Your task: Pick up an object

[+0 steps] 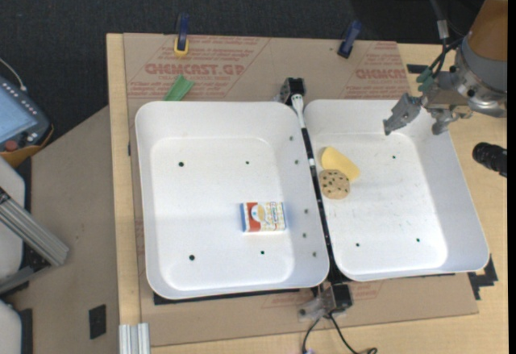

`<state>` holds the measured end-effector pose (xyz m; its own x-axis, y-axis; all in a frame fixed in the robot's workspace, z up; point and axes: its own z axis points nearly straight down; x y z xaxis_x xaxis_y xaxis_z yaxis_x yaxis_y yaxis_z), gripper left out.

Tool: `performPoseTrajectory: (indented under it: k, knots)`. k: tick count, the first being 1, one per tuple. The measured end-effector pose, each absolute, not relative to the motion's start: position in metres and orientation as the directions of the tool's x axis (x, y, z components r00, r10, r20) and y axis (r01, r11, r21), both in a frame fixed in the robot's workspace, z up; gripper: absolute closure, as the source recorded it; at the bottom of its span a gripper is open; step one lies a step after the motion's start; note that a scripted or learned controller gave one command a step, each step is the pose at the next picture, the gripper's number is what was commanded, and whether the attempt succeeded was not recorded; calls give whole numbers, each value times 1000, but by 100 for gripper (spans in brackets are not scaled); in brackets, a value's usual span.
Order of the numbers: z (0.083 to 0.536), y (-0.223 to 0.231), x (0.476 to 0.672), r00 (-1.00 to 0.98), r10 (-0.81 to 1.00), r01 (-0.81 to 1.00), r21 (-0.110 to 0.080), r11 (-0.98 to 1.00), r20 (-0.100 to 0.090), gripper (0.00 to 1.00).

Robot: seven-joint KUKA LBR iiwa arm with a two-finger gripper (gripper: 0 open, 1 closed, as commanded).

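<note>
Camera view: two shallow white bins sit side by side on a brown board. The left bin contains one small box, lying flat toward its lower right area. The box is white with a blue band along the left end and a red and orange patch on its face; the printing is too small to read.

The right bin contains two items near its left wall, close to the divider between the bins. A yellow wedge lies uppermost. Just below it, touching or nearly touching, lies a round tan cookie with dark spots.

The arm enters from the upper right. The gripper hangs over the upper right part of the right bin. Its fingers stand apart, with nothing between them. The gripper is well apart from the wedge and cookie, and farther still from the box.

A green strip lies on the board above the left bin. Two clamps hold the board's far edge.
</note>
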<state>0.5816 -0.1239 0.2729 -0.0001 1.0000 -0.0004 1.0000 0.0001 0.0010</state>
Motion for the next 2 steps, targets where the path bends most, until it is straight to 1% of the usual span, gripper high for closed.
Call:
performPoseTrajectory:
  k: [1,2]
  knots:
    - [284,-124,582,-1,1000,1000,4,1,-1,100]
    - [269,-6,553,-12,1000,1000,-5,12,5,100]
